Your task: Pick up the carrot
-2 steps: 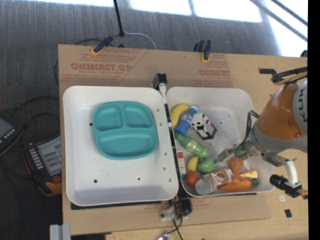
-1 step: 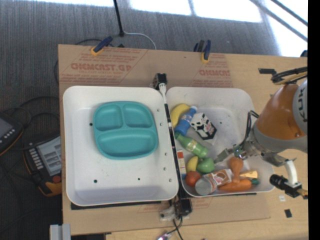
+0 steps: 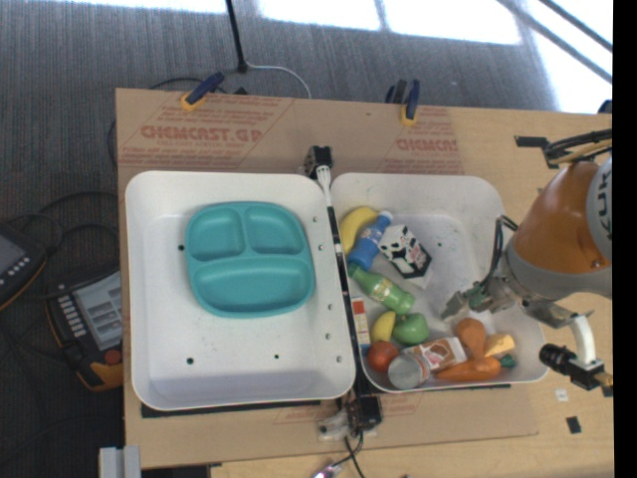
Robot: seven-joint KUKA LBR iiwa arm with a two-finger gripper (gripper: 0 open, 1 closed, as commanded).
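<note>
The carrot [image 3: 468,371] is orange and lies flat along the front wall of the right bin [image 3: 478,192], between a small carton [image 3: 439,354] and the bin's front right corner. My gripper [image 3: 470,302] hangs over the right side of that bin, a little behind the carrot and just above a rounded orange toy [image 3: 473,336]. Its fingers stand open with nothing between them. The arm's orange band [image 3: 562,232] reaches in from the right.
Crowding the right bin are a banana [image 3: 355,223], a blue bottle [image 3: 369,245], a cow-patterned item [image 3: 405,251], a green bottle [image 3: 383,290], a green pepper [image 3: 410,329], a grey can [image 3: 403,371] and a cheese wedge [image 3: 501,345]. A teal divided plate [image 3: 249,259] sits in the left bin [image 3: 159,366].
</note>
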